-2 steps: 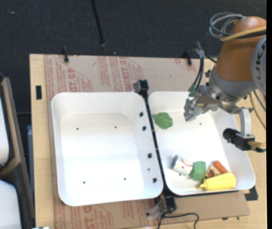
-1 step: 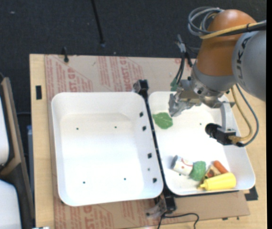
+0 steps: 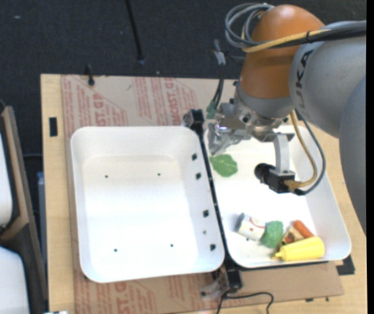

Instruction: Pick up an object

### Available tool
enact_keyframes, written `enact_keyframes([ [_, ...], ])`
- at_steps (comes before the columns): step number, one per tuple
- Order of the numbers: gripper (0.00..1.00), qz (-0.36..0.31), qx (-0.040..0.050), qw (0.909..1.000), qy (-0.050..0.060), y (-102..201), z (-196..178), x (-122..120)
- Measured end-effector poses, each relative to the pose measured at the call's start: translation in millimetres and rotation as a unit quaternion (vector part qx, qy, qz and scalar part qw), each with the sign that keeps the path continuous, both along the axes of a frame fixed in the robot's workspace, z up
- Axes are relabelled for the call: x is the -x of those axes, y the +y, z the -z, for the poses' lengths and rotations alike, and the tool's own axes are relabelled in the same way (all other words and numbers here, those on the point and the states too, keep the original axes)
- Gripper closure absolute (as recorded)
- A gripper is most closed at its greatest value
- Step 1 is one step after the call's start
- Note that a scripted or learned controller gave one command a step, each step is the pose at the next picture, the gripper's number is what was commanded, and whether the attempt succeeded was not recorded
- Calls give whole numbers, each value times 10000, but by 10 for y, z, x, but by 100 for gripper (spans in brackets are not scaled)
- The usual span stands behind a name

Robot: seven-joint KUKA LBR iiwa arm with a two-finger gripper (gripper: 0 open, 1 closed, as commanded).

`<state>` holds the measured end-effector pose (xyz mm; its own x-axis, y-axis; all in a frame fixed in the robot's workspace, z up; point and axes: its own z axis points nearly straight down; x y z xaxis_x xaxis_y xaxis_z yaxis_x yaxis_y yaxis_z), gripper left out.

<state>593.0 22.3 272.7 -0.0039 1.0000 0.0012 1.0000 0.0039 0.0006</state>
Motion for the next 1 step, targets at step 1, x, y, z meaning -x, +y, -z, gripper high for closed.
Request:
enact_keyframes([
  [1,100,0,2,10000,5,551,111,12],
])
